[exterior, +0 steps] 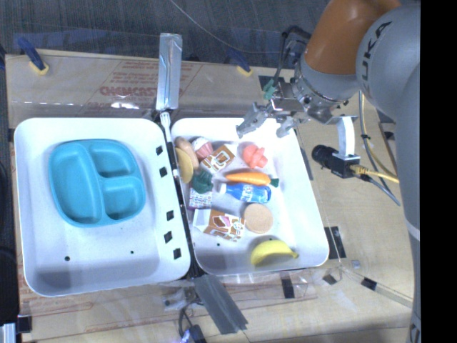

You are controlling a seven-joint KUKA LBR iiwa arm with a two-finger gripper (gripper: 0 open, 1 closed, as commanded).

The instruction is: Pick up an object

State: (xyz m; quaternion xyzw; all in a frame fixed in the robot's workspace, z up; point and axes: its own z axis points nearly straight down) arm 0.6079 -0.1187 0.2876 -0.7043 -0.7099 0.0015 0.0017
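While poised above the far rim of the right bin (308,191), tool (268,123) spread wide, gripping nothing. Below it, heaped in that bin: carrot (247,178), banana (271,251), round cookie (258,218). Blue tray (96,181) in left bin (36,256).

Left bin (28,191): tray (98,181) near its far-left corner. Right bin (308,213): banana (271,251) at near edge, cookie (258,219) just behind it, carrot (248,178) mid-bin.

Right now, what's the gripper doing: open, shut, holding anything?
Gripper: open, holding nothing, above the far rim of the right bin.
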